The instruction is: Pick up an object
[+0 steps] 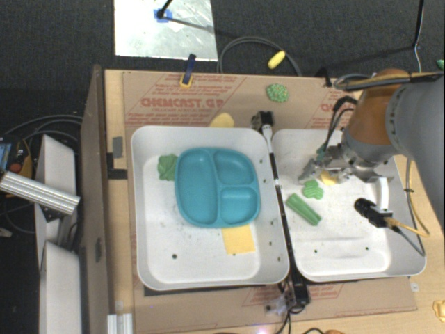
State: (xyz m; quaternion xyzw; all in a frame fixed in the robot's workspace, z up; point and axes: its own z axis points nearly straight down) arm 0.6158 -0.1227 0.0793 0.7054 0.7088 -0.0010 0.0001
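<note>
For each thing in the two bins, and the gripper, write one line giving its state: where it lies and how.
Blue divided plate: flat in left bin, right way up.
Yellow square: flat, partly under the plate's near edge.
Green stick: lying flat in right bin, slanted.
Green leafy piece: lying beneath the gripper.
Gripper: low in the right bin.

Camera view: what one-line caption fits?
Robot hand low in the right bin near green toys; blue tray fills the left bin.
</note>
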